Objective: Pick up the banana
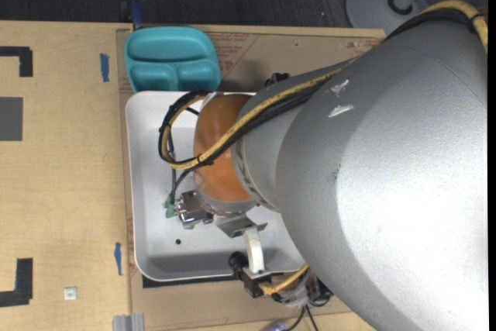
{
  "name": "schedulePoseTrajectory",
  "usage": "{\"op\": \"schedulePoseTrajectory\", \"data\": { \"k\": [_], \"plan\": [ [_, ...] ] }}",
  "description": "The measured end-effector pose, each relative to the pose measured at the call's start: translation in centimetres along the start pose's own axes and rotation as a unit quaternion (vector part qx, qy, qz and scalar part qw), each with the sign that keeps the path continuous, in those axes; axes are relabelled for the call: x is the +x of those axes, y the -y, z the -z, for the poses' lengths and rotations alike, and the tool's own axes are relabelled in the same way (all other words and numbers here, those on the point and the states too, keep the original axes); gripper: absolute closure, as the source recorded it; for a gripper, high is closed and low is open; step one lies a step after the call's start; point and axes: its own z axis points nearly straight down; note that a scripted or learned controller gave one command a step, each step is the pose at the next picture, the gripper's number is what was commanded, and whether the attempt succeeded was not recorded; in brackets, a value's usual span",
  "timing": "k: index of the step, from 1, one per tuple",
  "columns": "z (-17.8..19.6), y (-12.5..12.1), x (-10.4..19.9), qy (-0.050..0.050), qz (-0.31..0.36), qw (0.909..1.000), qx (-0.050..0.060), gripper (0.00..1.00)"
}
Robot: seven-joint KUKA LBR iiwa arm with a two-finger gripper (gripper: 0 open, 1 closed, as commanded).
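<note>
The gripper [188, 212] is pointing down into the white bin [147, 167], with just a bit of metal body sticking out from under the wrist, so whether it is open or closed cannot be told. The orange band [221, 159] is sitting right above it, and a black and yellow cable [177, 145] is looping over the bin's left half. The grey arm [372, 167] is covering most of the bin, so where the banana is lying cannot be told. A teal moulded tray [172, 58] is resting at the bin's far edge, on the cardboard-coloured bench [62, 167].
</note>
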Motion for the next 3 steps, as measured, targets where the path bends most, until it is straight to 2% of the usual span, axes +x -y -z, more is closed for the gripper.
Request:
{"op": "schedulePoseTrajectory", "data": {
  "k": [3],
  "plan": [
    [2.9,-0.1,0.1,0.0,-0.001,1.0,-0.001,1.0]
  ]
}}
